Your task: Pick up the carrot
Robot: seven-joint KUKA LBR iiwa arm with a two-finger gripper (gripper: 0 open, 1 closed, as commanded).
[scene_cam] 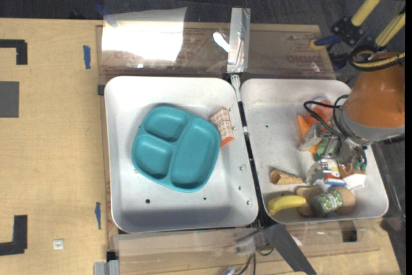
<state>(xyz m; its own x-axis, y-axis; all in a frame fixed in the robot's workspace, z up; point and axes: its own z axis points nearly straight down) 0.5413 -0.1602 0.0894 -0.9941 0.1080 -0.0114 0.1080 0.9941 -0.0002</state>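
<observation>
The carrot [302,125] is a short orange piece lying in the upper middle of the right bin [270,106]. My gripper [324,150] hangs low over that bin, just right of and slightly below the carrot, with the arm's orange band [380,96] above it. The gripper's tip is lost among cluttered items, and I cannot tell whether it touches the carrot. Part of the carrot's right end is hidden behind the gripper body.
Along the right bin's front lie an ice cream cone [285,176], a banana [286,204], a green can [328,201] and a brown lump [347,196]. The left bin [122,113] holds a teal divided plate [175,146] and a small red-and-white packet [222,124].
</observation>
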